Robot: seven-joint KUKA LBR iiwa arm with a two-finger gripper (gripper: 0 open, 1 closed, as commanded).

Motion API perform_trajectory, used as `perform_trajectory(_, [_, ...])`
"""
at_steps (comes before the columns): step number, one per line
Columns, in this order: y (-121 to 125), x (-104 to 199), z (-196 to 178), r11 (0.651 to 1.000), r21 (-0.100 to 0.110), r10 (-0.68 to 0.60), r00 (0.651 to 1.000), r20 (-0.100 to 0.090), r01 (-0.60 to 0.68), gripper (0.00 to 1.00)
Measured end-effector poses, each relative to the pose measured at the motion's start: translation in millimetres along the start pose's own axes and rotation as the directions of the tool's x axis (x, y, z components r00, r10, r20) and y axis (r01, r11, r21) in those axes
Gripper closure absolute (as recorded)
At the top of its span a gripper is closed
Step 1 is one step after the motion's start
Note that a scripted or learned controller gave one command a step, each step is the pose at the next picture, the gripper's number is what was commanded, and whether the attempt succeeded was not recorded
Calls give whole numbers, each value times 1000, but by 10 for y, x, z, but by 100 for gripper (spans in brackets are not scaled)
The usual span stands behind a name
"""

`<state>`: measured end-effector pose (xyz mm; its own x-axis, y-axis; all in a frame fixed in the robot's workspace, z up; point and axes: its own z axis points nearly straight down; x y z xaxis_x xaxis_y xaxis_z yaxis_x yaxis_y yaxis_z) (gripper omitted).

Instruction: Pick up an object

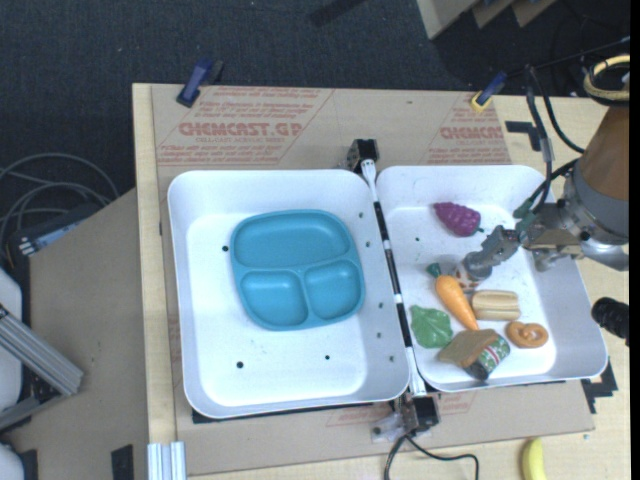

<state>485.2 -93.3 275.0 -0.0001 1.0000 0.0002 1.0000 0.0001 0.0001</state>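
The toy carrot (456, 301) lies in the right bin (573, 360), just near of the gripper (481, 259), whose opening I cannot tell; it looks light, stiff and slick, best pinched across its thick orange middle.

A single fixed camera looks down on the tabletop (300, 118) from above at a slant, far enough back to take in both white bins: the left bin (200, 268) toward 9 o'clock, the right bin (570, 298) toward 3 o'clock. Dark floor (150, 18) lies at 12 o'clock, and the arm (600, 183) enters from 3 o'clock.
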Motion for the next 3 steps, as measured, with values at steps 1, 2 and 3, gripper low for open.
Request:
perform_trajectory(1, [303, 25, 748, 1000, 3, 1, 1000, -1, -1, 0])
perform_trajectory(2, [439, -231, 1907, 1000, 1, 1, 1000, 0, -1, 0])
perform_trajectory(3, [315, -28, 1907, 1000, 2, 0, 1000, -1, 0, 0])
